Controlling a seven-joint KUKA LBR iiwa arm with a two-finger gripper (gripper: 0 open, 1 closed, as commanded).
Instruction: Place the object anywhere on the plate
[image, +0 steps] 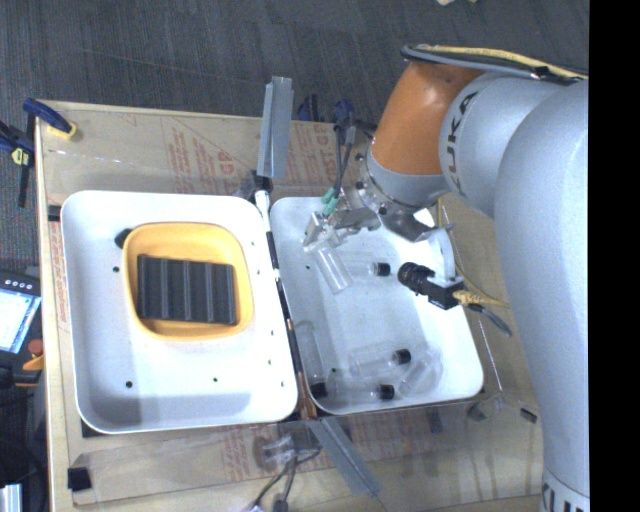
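A yellow plate (190, 240) lies in the left white bin (100, 380). On the plate rests a dark ridged rectangular object (188, 288), flat and roughly centred. My gripper (328, 232) hangs over the far left corner of the right bin (455, 375), well to the right of the plate and apart from the dark object. A clear plastic piece (335, 268) shows just below the gripper; I cannot tell whether it is held.
Several clear plastic items with black caps (398, 358) lie in the right bin's near half. The grey arm with its orange band (425, 115) covers the bin's far right. A black cable connector (425, 283) juts from the wrist. The bins' raised rims meet at the middle.
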